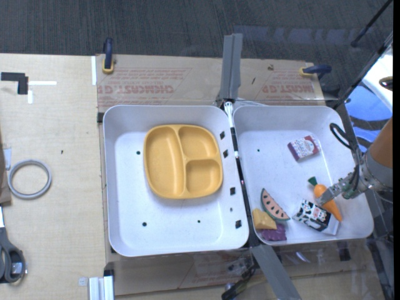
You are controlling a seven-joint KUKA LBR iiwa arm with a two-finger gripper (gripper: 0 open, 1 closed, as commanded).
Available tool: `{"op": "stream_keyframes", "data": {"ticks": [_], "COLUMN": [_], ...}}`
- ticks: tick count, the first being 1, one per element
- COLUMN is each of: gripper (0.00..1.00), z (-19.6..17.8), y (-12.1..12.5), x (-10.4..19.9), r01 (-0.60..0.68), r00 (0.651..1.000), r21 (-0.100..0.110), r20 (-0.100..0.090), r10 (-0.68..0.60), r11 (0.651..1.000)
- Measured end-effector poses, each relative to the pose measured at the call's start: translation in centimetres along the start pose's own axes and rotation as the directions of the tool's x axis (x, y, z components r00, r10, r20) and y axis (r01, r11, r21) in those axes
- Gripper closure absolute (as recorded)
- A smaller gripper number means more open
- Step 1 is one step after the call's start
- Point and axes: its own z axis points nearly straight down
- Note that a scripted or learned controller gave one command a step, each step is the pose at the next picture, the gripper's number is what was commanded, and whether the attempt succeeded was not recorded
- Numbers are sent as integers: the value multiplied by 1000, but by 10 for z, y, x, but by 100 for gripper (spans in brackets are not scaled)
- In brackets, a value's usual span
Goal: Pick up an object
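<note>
The right bin (275, 130) holds several toys. An orange carrot with a green top (320, 191) lies near the bin's right wall. Beside it sits a black-and-white patterned carton (312, 215). A watermelon slice (274, 205), a yellow cheese wedge (263, 219) and a purple piece (273, 234) cluster at the front. A red-and-white packet (304, 147) lies further back. My gripper (334, 194) reaches in over the right wall, low and right at the carrot's middle, covering part of it. Nothing is lifted off the bin floor.
A yellow divided plate (183, 160) lies in the left bin (125, 217). On the bench to the left are a grey ring (27, 179) and scissors (11, 261). A black cable (342, 136) loops over the right bin's rim.
</note>
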Motion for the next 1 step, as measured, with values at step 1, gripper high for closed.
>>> {"op": "stream_keyframes", "data": {"ticks": [1], "gripper": [100], "z": [-176], "y": [16], "x": [39], "r01": [213], "r00": [977], "r21": [9], "r20": [-11], "r10": [-212], "r11": [977]}}
